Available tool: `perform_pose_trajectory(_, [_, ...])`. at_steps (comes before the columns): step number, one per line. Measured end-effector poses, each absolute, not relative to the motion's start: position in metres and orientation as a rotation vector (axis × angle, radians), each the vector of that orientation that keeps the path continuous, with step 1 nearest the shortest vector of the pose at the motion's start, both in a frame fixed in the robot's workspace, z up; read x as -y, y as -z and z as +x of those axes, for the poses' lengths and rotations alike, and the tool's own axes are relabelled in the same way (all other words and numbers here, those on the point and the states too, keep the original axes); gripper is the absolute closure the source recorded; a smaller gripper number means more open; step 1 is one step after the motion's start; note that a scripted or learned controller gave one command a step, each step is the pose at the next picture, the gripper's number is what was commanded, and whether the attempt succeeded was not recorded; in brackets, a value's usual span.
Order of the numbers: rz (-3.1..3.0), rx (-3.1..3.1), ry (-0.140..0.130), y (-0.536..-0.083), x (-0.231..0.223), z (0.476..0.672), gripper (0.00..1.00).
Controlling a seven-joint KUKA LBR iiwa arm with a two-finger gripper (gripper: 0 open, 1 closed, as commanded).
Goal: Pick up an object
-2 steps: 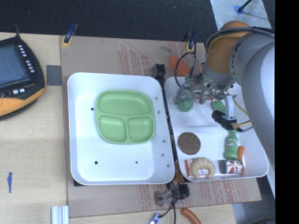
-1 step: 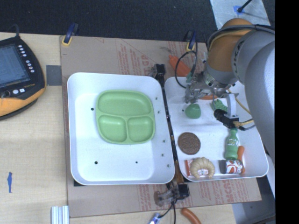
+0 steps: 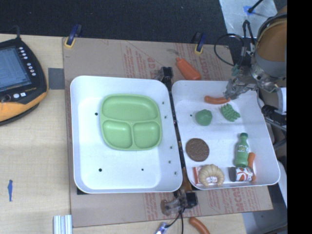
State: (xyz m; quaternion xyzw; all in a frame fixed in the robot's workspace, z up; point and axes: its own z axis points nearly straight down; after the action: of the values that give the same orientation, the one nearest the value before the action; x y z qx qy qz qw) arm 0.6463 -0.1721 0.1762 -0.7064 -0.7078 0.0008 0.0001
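near right bin (image 3: 273, 147) far edge: end effector (image 3: 233, 92) over sausage (image 3: 216, 100), grip state unclear.

Green tray (image 3: 130, 121), white bins (image 3: 83, 130)

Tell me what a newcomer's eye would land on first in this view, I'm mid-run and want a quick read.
First the green divided plate, alone in the left bin. Next the right bin with its scatter of toy food: a brown patty, a green bottle and a bagel near the front. At that bin's far corner the gripper hangs over an orange sausage.
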Motion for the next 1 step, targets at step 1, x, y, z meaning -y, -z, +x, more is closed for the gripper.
perform_pose_trajectory(1, [-2.217, 2.224, -0.003, -0.1756, 0.1714, 0.6462, 0.0])
